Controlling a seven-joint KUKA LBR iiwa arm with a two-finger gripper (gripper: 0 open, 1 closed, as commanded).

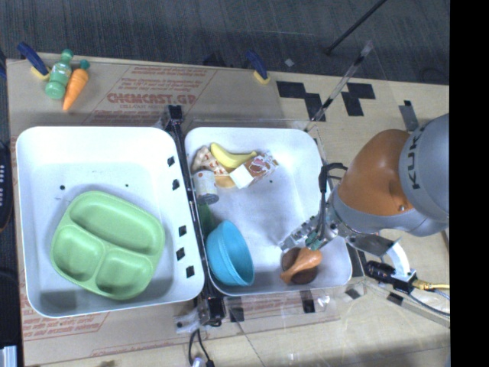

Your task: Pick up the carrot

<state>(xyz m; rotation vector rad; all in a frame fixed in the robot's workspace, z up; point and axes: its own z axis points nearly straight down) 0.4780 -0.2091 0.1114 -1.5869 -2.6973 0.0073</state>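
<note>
Bench top (137, 331) was brown board w/ red print, two white bins side by side on it. Nearest me, at the front edge of the right bin (267, 205), sat a blue bowl (229, 254), tipped on its side, opening facing right. Just right of it, in the front-right corner, lay the carrot (300, 260): orange body, green top pointing up toward the gripper (309, 237). Gripper was right over that green end, touching or nearly so. I couldn't tell whether it was open, closed or actually had the carrot; too small and cluttered at that spot.

Arm (382, 182) came in from the right, orange band over the bin's right wall.

Left bin (46, 174) held a green divided plate (107, 243), approx. centre-front.

Further back in the right bin: a small can (205, 186) by the left wall, then a banana (229, 157) and a packet (260, 167) near the back wall.

Farthest, outside the bins at the bench's back-left corner, lay a second toy carrot (75, 89) next to a green toy (57, 79), well apart from the arm.
</note>
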